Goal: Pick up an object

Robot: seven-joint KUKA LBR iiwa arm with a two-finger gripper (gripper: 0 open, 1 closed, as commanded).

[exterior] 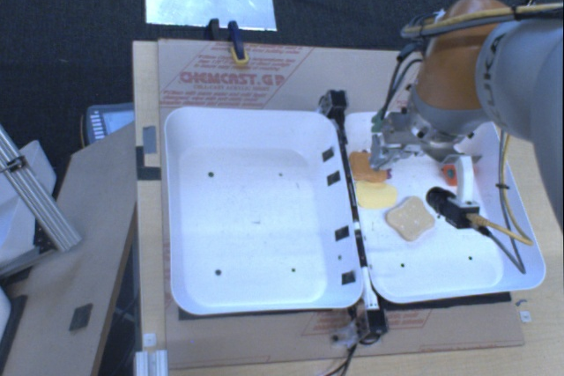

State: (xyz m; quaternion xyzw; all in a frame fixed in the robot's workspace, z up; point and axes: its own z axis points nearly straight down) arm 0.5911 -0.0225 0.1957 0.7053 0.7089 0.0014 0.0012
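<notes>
Tan toast-like piece [411,218]: right bin [441,291], mid-floor, lying flat, white floor showing between it and the front rim. Yellow flat piece [377,196]: just beside the tan one, toward the dividing wall. Orange piece [366,167]: touching the yellow one's far edge, close to that wall. My gripper [382,156]: low over the orange piece's right edge; parted or closed, I cannot tell. Left bin [256,304]: alongside, rims adjoining.

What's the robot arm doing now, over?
Gripper down in right bin, at orange piece. Yellow piece, toast-like slice close by. Hold not confirmed.
</notes>
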